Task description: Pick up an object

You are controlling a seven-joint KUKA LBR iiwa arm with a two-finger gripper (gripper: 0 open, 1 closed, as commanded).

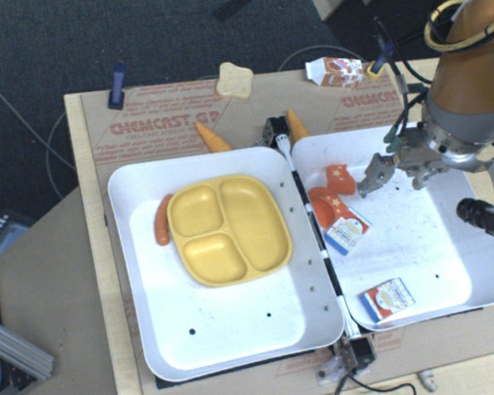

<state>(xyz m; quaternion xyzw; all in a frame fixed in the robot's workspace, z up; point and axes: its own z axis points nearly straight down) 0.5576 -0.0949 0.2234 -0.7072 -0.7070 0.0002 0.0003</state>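
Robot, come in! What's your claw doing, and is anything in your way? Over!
Gripper open, holding nothing, above the right bin. Red toy just left of it. Small carton lies nearby, not blocking.

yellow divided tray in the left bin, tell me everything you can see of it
The yellow divided tray looks like matte plastic, rounded-square, with three compartments: two smaller on its left, one long on its right. It lies flat, slightly rotated, in the upper middle of the left bin. A hot dog lies against its left rim.

Yellow tray (231, 230) glossy smooth plastic; white bins (240, 347) matt plastic (slightly scuffed); tabletop (165, 120) printed brown cardboard, matt; arm (473, 63) shell smooth, semi-gloss.
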